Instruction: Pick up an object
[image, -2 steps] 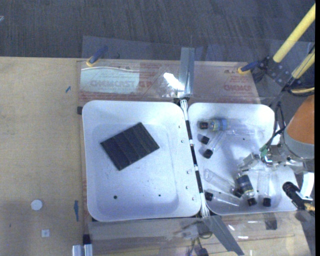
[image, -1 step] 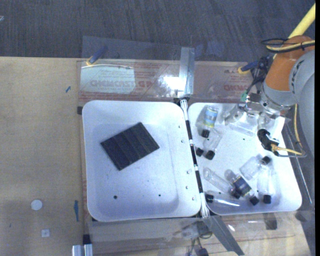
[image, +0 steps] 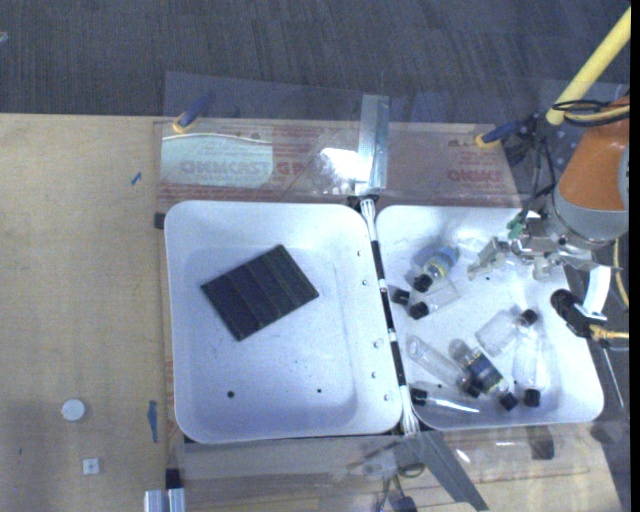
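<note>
Approach step: gripper (image: 522, 243) is poised above the right bin (image: 590, 400) (jaw state indiscernible); descent onto a vial (image: 497, 330) is required.

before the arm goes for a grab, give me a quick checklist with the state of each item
1. Targets present: ok, clear vials with dark caps lie scattered in the right bin.
2. Tool over that bin: ok, near its upper right part.
3. Tool already holding something: cannot tell.
4. Item isolated enough to grab: not ok for the crowded lower cluster; the blue-capped vial stands freer.
5. Left bin: ok, a flat dark panel lies apart from the arm.
</note>
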